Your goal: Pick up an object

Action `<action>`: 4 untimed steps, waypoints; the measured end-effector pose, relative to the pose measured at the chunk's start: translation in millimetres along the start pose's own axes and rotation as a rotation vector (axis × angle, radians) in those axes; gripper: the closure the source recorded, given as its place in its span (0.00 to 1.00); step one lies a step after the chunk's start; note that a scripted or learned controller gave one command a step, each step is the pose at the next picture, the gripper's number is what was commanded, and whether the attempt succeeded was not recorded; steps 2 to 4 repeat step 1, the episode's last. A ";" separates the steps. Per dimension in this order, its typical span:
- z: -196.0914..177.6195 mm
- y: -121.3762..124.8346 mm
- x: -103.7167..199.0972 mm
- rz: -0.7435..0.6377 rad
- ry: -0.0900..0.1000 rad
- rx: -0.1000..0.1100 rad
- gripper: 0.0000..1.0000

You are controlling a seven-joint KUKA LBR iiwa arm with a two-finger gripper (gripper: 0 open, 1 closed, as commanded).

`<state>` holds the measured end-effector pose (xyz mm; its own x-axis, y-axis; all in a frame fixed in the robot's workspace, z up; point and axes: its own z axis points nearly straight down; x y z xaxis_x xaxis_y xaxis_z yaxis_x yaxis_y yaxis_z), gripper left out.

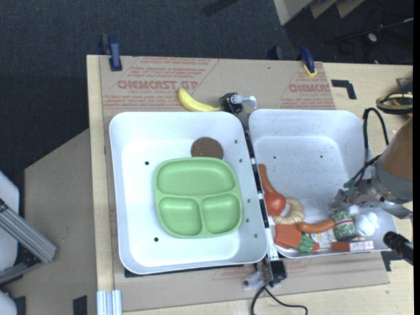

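Observation:
My gripper [349, 201] hangs low over the right side of the right bin [295, 136], just above a heap of small toys along the bin's front edge. Right below it lie a small can with a green label [342, 228] and a white lump [367, 225]. An orange sausage-shaped toy [317, 226], a red pepper [270, 198], a beige ring [297, 210] and a flat red packet [287, 236] lie to the left of these. Nothing is visibly in the gripper's grasp.
In the left bin [131, 176] sit a green divided plate [197, 197] and a brown disc [207, 147]. Behind the bins a banana [195, 102] and a small black and silver object [237, 101] rest on the cardboard. Cables [394, 100] lie at the right.

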<state>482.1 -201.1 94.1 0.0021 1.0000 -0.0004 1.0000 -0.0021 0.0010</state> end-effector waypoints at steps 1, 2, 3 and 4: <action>-9.6 0.4 0.0 0.001 -0.001 -0.003 1.00; -9.6 0.4 0.0 0.001 -0.001 -0.003 1.00; -9.6 0.4 0.0 0.001 -0.001 -0.003 1.00; -9.6 0.4 0.0 0.001 -0.001 -0.003 1.00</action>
